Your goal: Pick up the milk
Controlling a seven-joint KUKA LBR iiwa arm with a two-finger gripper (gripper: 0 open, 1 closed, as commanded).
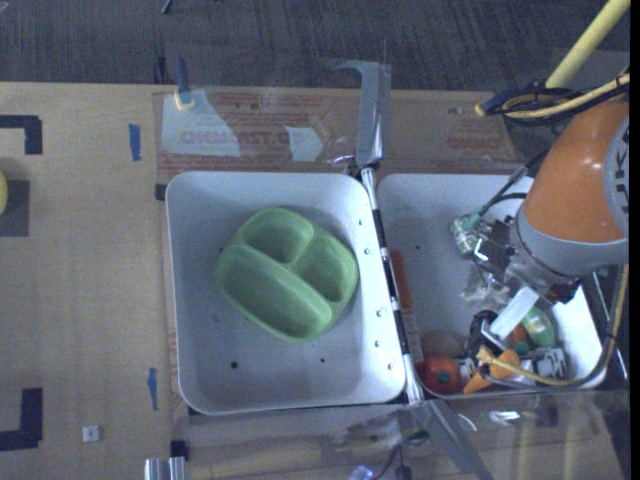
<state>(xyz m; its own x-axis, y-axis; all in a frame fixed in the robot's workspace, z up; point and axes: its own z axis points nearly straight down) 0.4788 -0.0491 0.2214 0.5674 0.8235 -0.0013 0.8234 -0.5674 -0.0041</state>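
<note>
Down in the lower right corner of the right bin [420, 218] sits a small white piece with dark marks, my best call for the milk [550, 363], though it is too small to be sure. It's packed in with the clutter along that bin's lower edge: orange pieces [495, 366] just to its left, a red round piece [437, 374] further left, and a green bit [540, 328] just above it. Another green-and-white item [466, 231] lies higher up in the same bin.

The gripper [497, 268] hangs over the middle of the right bin, up and to the left of the milk, near it but apart from it. Open or closed? Can't tell from this angle. The arm [570, 198] reaches in from the right edge of the frame, orange band bulging over the bin's right side.

Over in the left bin [200, 268], a green divided tray [288, 271] lies flat in the middle, alone.
</note>
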